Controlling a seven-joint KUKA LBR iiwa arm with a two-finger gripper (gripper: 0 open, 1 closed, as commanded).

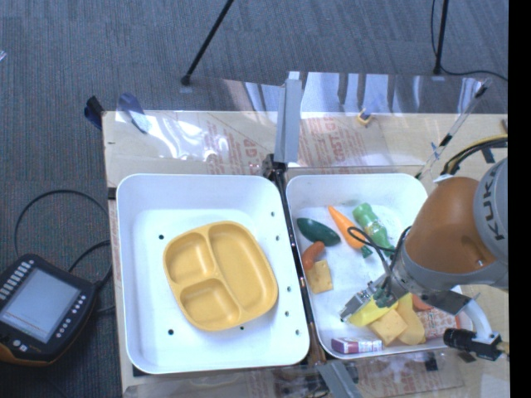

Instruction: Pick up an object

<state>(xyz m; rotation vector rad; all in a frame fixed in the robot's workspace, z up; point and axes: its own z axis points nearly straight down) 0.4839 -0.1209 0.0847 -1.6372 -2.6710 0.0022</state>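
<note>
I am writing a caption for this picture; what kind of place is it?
Probably a robotics lab test bench: a robot arm reaches into a white bin of toy food, a teach pendant lies on the carpet, and stand legs rise behind.

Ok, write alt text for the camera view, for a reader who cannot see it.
A grey robot arm with an orange band reaches from the right into the right-hand shallow white bin, its tool low over yellow blocks among toy foods, including an orange carrot and a dark green vegetable. The left-hand white bin holds a yellow three-compartment plastic plate.
</note>
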